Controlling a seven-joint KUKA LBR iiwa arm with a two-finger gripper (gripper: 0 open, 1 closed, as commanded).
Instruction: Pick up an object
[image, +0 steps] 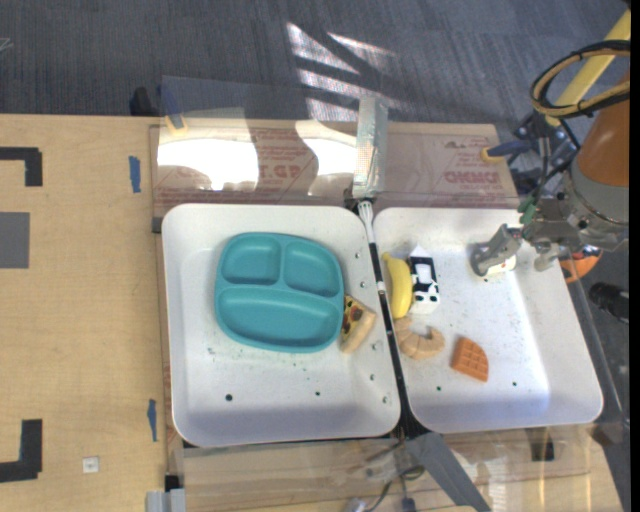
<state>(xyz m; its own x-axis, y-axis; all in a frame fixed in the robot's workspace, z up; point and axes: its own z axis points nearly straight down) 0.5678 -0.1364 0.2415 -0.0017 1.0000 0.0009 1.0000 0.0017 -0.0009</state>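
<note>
Gripper (507, 254) hangs over right bin (560, 400), upper right of frame; whether fingers spread or closed: cannot tell. Banana (399, 285) lies at bin's left wall, centre frame. Likely light, smooth toy, curved, may roll; grasp across middle.

Arm (605, 160) reaching in from right, gripper (497, 256) angled leftward.

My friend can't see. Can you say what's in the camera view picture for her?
A robot gripper hovers over the right white bin, which holds a banana, a black-and-white toy and an orange waffle. The left bin holds a teal divided plate.
</note>
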